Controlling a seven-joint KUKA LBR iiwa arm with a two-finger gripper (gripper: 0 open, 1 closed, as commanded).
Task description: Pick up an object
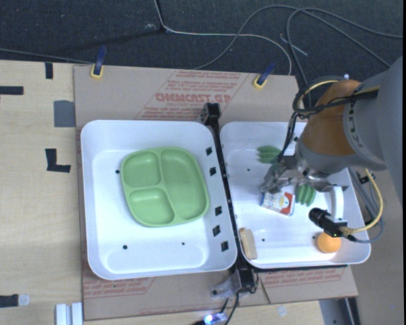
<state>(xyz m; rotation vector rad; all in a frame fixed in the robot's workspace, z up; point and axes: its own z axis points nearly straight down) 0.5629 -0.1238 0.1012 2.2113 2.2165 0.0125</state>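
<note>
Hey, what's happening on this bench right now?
A robot arm is reaching from the right into the right-hand bin, with its gripper down over a small red and white packet. Green items, an orange ball and a tan piece lie in the same bin. The left bin holds a green divided plate, untouched. Whether anything is gripped is unclear.

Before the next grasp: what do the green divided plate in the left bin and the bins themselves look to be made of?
The green plate: probably moulded plastic, matte pale green, one even colour with soft rounded dividers. Left bin and right bin: likely thin formed plastic, smooth white with a slight sheen and rounded corners, though coated metal cannot be excluded.
</note>
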